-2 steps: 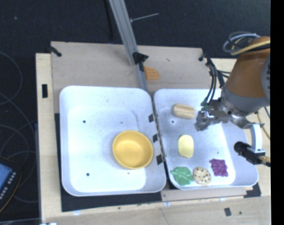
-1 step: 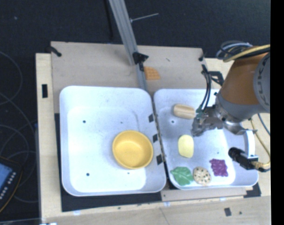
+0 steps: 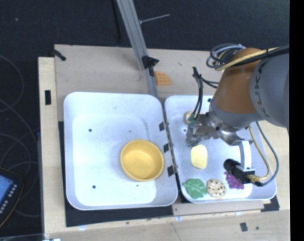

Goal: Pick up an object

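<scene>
Pale yellow block [image 3: 199, 156] lying in right bin [image 3: 265, 192], just near of gripper [image 3: 196, 137]; arm hovering above, seemingly lining up for grasp. Grip state: cannot tell. Yellow bowl [image 3: 141, 159] sitting in left bin [image 3: 91, 109].

A bowl [image 3: 141, 159] sits in the left bin [image 3: 86, 134]; several small items lie in the right bin [image 3: 179, 109].

The wooden bench [image 3: 101, 69] bears two white bins [image 3: 86, 129] side by side.

Even overhead light, fairly bright; white bins [image 3: 81, 134] left of and under gripper [image 3: 194, 134] were near blown out. Soft shadows, pic slightly blurry, surroundings dark.
</scene>
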### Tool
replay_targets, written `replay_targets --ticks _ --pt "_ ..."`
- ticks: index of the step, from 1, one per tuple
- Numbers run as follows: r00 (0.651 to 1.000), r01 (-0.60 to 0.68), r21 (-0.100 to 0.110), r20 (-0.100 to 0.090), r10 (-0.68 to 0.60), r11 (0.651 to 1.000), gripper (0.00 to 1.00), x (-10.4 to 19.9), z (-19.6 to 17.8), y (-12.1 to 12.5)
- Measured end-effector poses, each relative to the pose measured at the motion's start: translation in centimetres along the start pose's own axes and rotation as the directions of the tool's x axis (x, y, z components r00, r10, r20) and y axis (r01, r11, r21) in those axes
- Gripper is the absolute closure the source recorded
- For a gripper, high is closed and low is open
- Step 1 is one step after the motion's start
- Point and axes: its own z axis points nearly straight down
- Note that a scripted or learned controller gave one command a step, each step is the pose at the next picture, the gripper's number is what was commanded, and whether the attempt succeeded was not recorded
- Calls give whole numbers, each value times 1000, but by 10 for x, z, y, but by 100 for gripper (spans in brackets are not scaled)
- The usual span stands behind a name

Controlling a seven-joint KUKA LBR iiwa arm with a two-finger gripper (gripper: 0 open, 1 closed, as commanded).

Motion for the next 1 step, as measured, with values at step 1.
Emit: replay_targets --ticks 1 --pt "1000 0 -2 0 0 1000 100 52 -18 3"
